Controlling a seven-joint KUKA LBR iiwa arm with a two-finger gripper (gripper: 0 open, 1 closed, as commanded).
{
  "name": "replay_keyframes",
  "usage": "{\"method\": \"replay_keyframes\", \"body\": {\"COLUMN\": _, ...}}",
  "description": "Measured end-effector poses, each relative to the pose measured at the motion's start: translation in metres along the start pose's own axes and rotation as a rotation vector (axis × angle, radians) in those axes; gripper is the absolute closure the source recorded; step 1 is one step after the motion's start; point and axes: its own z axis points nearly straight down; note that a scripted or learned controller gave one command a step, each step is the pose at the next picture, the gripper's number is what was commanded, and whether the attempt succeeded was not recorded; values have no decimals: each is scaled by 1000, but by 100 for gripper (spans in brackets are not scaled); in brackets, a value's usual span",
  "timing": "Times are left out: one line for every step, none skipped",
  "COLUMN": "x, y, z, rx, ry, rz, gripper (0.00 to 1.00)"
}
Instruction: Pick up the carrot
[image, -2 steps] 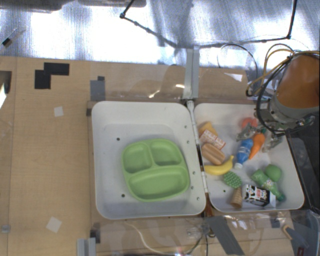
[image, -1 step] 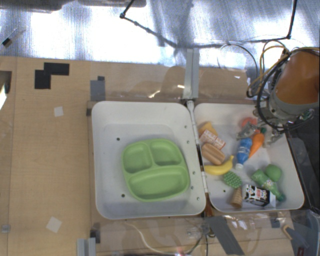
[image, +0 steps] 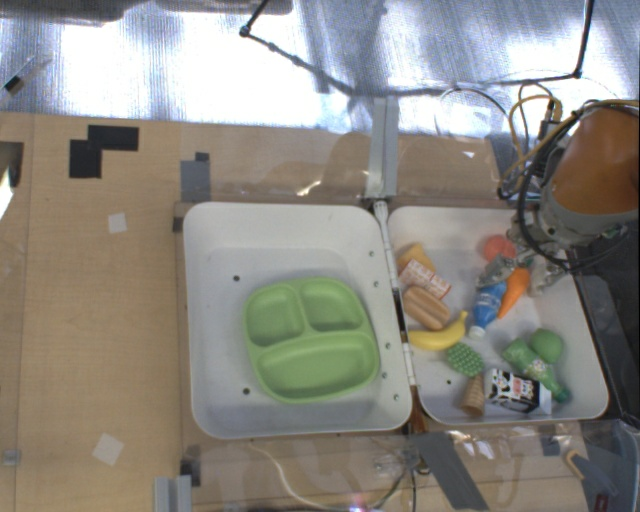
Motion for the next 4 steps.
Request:
{"method": "replay_keyframes", "body": {"x": 1, "y": 8, "z": -1, "rx": 1, "ry": -2, "rz": 57, "gripper": 0}}
{"method": "replay_keyframes", "body": {"x": 1, "y": 12, "z": 1, "rx": -2, "ry": 0, "rz": -29, "gripper": 0}}
{"method": "replay_keyframes", "body": {"x": 1, "y": 16, "z": 2, "rx": -4, "ry": 0, "rz": -145, "gripper": 0}}
{"method": "replay_keyframes", "body": {"x": 0, "y": 12, "z": -12, "rx": 6, "ry": -1, "rz": -143, "gripper": 100}}
